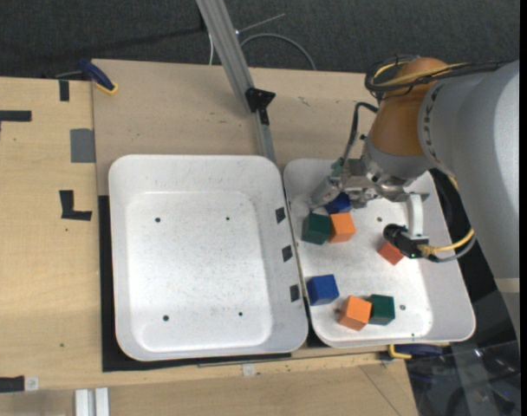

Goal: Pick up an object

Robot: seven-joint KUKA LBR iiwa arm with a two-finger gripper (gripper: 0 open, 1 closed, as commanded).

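The gripper (343,191) is low in the right bin (445,319), at the far end of it, right over a small blue block (339,204). I cannot tell from here how the gripper is set, because the arm hides much of it. The blue block sits just behind an orange block (342,226) and a dark green block (316,229), and those two touch each other. This crowd of blocks is the trouble. The gripper may bump the orange or green block and push the blue one away, or it may close on a corner and let the block slip out. It is also near the bin's wall, so it could knock the rim. The grey arm (471,137) comes in from the right and bends down over the bin, with its orange band (400,128) just above the wrist. More blocks lie apart: a red one (390,251), a second blue one (322,288), and an orange (356,311) and green (382,308) pair near the front. The left bin (194,167) sits beside it on the table (38,250).
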